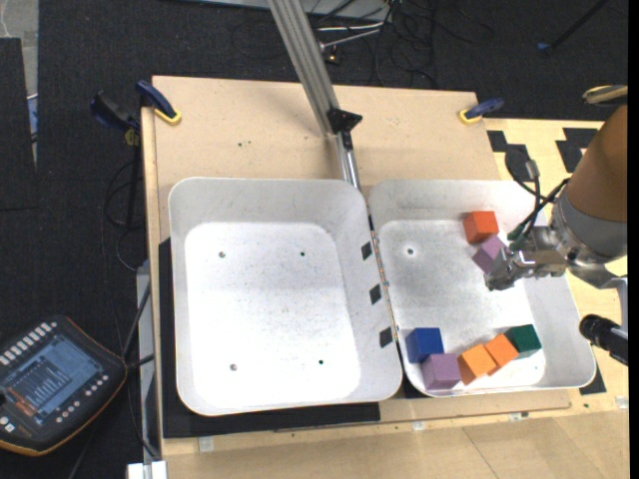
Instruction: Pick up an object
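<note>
End effector (502,270) low in right bin (439,392), touching purple block (487,256) beside orange block (480,226); likely grasp attempt, grip state unclear.

Tan wooden bench (260,133) carries two shallow white bins side by side: left bin (190,267), right bin (439,208). Blue-yellow clamps (158,100) grip far corners.

Your arm (602,193) reaches in from the right edge, its orange band uppermost and the grey wrist section below it angling leftward and down. Your gripper (502,273) hangs at the end, pointing down and to the left, with dark cables looping above the wrist.
</note>
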{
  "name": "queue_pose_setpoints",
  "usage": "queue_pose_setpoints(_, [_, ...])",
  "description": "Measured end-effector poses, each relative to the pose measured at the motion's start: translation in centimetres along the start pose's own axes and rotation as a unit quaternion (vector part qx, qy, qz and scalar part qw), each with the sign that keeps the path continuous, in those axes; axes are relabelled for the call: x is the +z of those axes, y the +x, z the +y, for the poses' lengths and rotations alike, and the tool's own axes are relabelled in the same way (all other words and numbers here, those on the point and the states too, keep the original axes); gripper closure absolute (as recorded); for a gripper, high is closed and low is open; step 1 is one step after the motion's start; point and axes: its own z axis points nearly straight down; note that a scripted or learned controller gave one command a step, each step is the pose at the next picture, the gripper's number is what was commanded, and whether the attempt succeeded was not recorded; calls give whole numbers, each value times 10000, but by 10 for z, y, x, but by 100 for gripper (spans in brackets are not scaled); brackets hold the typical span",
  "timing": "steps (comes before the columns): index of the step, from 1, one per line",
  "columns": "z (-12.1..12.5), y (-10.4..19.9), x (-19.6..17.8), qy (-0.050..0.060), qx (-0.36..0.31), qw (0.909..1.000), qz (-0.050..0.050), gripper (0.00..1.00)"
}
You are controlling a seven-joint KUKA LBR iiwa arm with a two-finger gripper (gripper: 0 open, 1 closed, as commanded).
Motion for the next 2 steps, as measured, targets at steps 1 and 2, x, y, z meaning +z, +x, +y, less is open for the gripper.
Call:
queue_pose_setpoints(1, [27, 42, 4, 12, -23, 10000, 10, 100])
queue_pose_setpoints(2, [49, 94, 13, 17, -22, 10000, 11, 100])
